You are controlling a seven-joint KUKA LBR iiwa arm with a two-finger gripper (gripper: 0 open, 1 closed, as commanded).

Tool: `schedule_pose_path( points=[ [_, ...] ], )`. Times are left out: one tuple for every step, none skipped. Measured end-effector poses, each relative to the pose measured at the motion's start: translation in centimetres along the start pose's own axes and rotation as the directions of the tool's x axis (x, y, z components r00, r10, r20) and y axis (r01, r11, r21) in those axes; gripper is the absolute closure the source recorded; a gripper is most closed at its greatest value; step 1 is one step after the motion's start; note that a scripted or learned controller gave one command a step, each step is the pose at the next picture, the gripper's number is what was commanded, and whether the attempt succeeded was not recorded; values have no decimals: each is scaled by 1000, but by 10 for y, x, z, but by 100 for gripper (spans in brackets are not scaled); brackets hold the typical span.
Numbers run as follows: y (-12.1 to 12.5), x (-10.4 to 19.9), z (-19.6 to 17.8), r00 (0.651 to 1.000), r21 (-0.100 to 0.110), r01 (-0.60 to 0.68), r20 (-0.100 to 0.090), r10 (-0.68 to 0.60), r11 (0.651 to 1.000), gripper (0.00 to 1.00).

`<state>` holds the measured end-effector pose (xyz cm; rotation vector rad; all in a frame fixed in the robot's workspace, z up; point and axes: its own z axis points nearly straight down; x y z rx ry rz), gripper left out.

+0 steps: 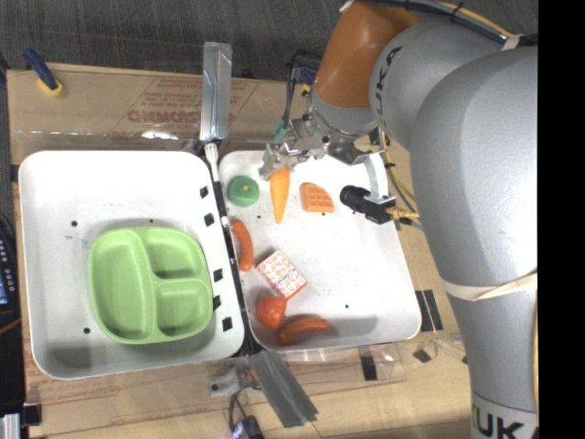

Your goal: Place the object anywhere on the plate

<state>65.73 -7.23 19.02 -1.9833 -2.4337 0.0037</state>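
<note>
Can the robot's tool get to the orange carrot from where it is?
Probably yes. The tool hangs right at the top of the carrot in the right bin, and nothing sits on top of the carrot.

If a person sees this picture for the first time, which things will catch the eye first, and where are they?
The large grey arm with its orange band fills the right side and reaches down to the far edge of the right bin. Just under its hand hangs or lies an orange carrot, pointing toward the camera, among other small toy foods. In the left bin lies a bright green divided plate.
</note>
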Motion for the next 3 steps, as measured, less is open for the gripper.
schedule_pose_path(
  points=[
    [-3,105,-2,1000,3,-1,0,1,1000,100],
    [-84,161,1,1000,4,18,0,-18,1000,100],
    [-84,160,1,1000,3,16,0,-16,1000,0]
  ],
)
